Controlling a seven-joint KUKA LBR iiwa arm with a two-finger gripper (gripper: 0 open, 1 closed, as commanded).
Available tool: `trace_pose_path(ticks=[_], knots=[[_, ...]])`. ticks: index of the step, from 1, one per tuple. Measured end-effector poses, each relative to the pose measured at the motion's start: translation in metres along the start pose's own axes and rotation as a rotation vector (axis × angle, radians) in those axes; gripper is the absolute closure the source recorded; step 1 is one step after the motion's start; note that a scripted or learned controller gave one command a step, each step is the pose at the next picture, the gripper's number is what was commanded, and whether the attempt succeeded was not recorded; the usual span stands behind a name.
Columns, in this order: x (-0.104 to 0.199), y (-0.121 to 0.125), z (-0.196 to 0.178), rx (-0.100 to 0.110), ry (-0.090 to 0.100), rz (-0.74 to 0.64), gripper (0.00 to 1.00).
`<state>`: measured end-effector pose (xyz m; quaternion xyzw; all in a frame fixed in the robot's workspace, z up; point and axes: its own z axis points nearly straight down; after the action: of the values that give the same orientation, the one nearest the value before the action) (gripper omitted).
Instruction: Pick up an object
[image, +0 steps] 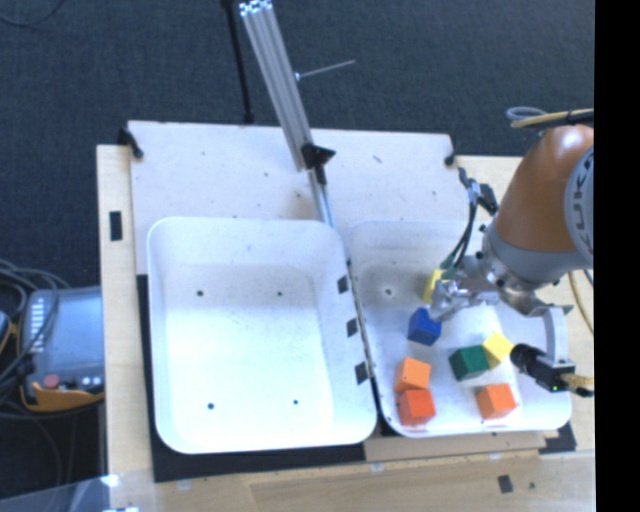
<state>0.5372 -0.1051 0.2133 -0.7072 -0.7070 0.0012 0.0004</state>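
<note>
Grey arm reaches over the right bin; whether its pincer grips anything, I cannot tell. Just below it sits a blue cube, orange cubes farther below.

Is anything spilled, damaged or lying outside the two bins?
Nothing stands out. The blue block, green block and three orange blocks all lie inside the right bin, none spilled onto the bench.
</note>
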Motion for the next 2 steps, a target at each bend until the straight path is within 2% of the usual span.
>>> trace_pose_path(ticks=[1, 2], knots=[[0.055, 0.028, 0.001, -0.004, 0.002, -0.008, 1.00], [0.098, 0.046, -0.011, -0.005, 0.003, -0.007, 1.00]])
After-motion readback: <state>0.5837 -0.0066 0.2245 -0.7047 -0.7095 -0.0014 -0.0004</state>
